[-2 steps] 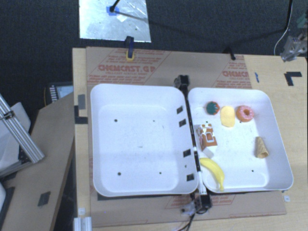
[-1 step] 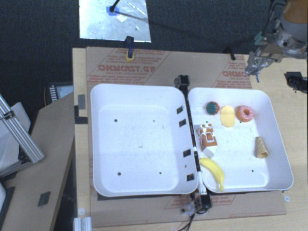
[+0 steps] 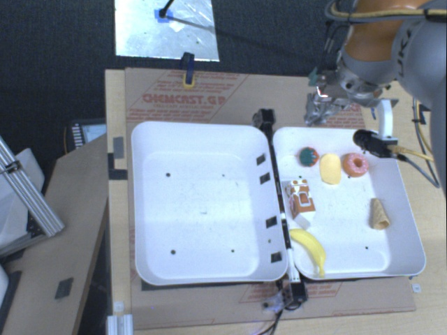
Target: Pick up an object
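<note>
Tool [image 3: 322,107] hangs above right bin's [image 3: 405,229] far rim; grip state unclear; donut [image 3: 355,165], banana [image 3: 311,250] inside.

Two white bins [image 3: 202,208], brown board [image 3: 188,93], silver sheet [image 3: 166,19], aluminium rail [image 3: 24,187]

Two white bins: left bin [image 3: 202,208], right bin [image 3: 391,246]. Six items in the right bin: one banana [image 3: 311,250], one yellow lemon [image 3: 330,169], one pink doughnut [image 3: 355,165], one green-and-red ball [image 3: 309,157], one ice-cream cone [image 3: 378,213], one orange-and-white block [image 3: 302,197].
</note>
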`<state>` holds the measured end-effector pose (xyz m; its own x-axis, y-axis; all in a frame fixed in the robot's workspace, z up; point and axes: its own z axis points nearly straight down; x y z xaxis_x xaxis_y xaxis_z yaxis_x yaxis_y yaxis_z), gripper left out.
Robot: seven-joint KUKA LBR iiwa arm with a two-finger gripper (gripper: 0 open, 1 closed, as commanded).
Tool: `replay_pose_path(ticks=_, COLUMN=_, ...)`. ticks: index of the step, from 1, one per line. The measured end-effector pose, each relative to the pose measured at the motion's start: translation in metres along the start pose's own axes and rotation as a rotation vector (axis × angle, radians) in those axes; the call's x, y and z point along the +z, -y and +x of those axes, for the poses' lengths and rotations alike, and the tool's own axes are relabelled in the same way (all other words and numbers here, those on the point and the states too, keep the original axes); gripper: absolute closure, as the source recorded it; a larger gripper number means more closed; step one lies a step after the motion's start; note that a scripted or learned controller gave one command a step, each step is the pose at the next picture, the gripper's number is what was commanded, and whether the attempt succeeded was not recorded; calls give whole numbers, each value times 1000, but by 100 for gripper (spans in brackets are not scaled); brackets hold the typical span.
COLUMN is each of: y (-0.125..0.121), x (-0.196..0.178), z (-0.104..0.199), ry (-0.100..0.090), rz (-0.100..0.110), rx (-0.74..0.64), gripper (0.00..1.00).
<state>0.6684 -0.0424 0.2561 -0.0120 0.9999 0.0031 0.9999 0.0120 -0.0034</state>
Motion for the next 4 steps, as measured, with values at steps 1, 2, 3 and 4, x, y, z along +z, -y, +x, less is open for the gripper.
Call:
replay_pose_path(ticks=1, y=13, x=18, z=66, ry=0, rz=-3, rx=1, gripper=100)
replay_pose_path(ticks=2, y=34, x=77, z=166, ry=-1, rz=2, rx=-2, gripper=100)
replay_pose_path(ticks=3, y=-4, x=140, z=215, ry=2, rz=-5, rx=3, gripper=100)
replay_pose_path(ticks=4, y=45, x=175, z=255, ry=2, rz=2, rx=4, gripper=100)
